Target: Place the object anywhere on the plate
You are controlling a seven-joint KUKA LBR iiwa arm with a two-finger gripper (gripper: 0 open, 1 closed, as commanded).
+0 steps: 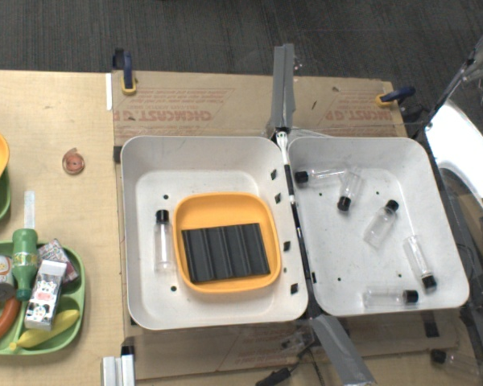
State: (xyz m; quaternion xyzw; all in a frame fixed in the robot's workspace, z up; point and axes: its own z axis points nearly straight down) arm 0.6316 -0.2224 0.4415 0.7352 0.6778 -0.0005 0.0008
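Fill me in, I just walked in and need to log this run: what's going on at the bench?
Nothing is being handled right now. The left bin holds an orange plate with a dark ribbed insert, and one clear vial with a black cap lies beside the plate, on the bin floor, not on it. The right bin holds five more loose vials, such as one near its middle. So the job of getting a vial onto the plate is not yet done.
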